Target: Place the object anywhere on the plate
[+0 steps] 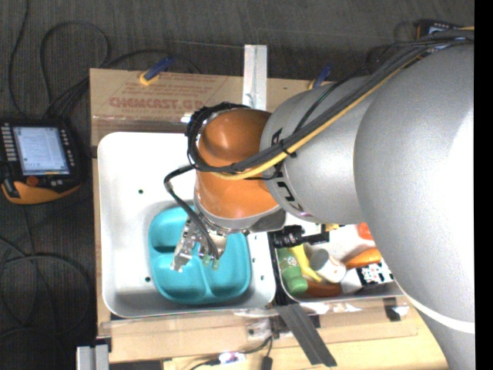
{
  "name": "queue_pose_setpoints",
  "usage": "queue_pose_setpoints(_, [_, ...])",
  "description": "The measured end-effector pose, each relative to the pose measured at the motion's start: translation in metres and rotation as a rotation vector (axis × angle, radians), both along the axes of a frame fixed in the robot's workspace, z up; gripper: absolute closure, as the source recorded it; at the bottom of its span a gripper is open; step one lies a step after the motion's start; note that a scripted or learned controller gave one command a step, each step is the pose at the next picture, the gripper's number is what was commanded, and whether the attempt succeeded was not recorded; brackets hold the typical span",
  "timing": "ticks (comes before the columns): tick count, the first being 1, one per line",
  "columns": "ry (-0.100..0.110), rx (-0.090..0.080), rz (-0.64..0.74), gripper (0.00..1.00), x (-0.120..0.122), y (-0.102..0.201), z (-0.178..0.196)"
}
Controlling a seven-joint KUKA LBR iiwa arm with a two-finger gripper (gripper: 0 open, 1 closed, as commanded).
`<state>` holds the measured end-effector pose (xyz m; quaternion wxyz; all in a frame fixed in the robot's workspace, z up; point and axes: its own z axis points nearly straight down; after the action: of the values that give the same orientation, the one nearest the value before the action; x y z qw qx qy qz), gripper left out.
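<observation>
A teal divided plate (169,280) lies in the front part of the left white bin (123,206). My gripper (197,257) hangs right over the plate's middle, below the orange wrist band. Its two metal fingers (183,254) stand apart, and teal plate surface shows in the gap between them. A small green bit (210,264) sits at the tip of the right finger; I cannot tell what it is or whether it rests on the plate. The arm's bulk hides the plate's back edge.
The right bin (339,295) holds several objects, among them a green one (291,264), a yellow one, an orange one (360,254) and a white one, mostly hidden under the arm. A tablet (37,151) lies on the floor at the left.
</observation>
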<state>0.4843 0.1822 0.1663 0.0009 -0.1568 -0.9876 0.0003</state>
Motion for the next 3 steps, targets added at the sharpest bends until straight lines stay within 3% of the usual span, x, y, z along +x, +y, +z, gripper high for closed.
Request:
queue_pose_setpoints(1, [-0.003, 0.0, 0.084, 1.0, 0.013, 0.03, 0.094])
queue_pose_setpoints(2, [-0.004, -0.003, 0.084, 1.0, 0.014, 0.03, 0.103])
queue_pose_setpoints(3, [0.001, -0.001, -0.196, 1.0, -0.002, 0.052, 0.037])
